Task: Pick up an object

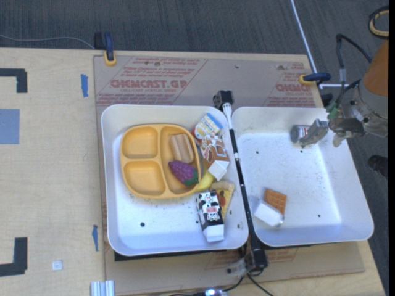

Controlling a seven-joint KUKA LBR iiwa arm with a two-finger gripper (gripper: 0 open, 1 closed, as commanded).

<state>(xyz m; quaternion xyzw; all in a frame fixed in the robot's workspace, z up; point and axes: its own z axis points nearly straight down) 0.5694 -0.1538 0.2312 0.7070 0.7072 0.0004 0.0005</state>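
My gripper (322, 135) hangs over the far right part of the right bin (345, 217). It is open, with nothing between its fingers. In that bin's near left part lie an orange waffle-like piece (276, 198) and a white block (267, 214), touching each other and well apart from the gripper. The left bin (117, 224) holds a yellow divided plate (145, 176). On the plate are purple grapes (182, 171) and a tan bun (181, 147). A cow-print carton (210, 213) lies near the front of the left bin.
Several small food packages (212, 142) and a banana (204, 181) crowd the left bin's right side, beside the divider (237, 171) between the bins. A blue clamp (315, 77) sits at the board's far right corner. The arm's wrist (376, 97) comes in from the right.
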